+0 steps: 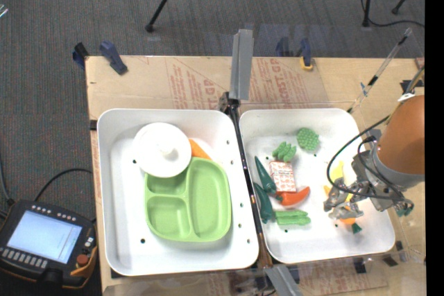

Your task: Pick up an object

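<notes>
I see the brown cardboard-topped bench carrying two shallow white plastic bins, touching side by side.

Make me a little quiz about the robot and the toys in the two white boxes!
1. True or false: the green divided plate lies in the right bin.
2. Which bin is the gripper over?
3. What partly rests on the green plate? A) white round lid B) teapot C) shoe

Key: 1 false, it lies in the left bin. 2 the right bin. 3 A.
</notes>
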Controlling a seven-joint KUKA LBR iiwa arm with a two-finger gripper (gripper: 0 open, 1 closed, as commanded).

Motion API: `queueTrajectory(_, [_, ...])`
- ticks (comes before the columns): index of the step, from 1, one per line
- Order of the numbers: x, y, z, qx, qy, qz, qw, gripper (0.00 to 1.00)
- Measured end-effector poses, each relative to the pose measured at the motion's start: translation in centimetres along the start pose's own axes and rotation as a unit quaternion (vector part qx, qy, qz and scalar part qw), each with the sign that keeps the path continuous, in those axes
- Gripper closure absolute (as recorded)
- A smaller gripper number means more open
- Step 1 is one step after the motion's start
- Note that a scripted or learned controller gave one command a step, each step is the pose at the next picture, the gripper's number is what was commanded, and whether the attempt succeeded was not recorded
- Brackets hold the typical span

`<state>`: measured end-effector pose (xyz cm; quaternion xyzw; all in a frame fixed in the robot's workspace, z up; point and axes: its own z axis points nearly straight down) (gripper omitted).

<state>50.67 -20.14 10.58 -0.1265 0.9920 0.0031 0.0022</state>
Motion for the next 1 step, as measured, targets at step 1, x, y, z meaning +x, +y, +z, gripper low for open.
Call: queueTrajectory(1, [0.02, 0.01, 0.05, 0.0, 0.0, 0.0, 1.0, 0.0])
